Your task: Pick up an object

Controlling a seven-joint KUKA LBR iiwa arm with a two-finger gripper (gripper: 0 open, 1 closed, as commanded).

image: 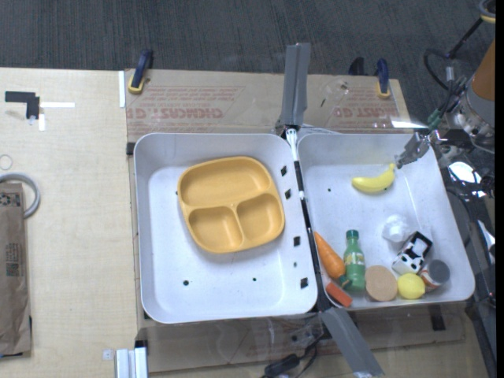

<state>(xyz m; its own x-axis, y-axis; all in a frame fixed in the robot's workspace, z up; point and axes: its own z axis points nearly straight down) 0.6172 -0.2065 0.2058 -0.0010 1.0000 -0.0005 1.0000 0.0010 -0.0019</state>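
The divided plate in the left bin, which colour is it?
The divided plate is yellow-orange, seen in camera view.

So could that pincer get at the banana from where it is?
Probably yes. The pincer hangs just right of the banana, which lies alone in the right bin, nothing between them.

The bench (63, 211) has a pale wood top, and two shallow white bins sit on it side by side, their inner rims touching. The left bin (157, 290) and the right bin (449, 203) rest partly on a sheet of brown cardboard (213, 105) (printed with red lettering), which two blue clamps (142, 69) pin at its far edge. Near the bench's left edge lie a brown paper bag (12, 266) and a small black bracket (24, 101).
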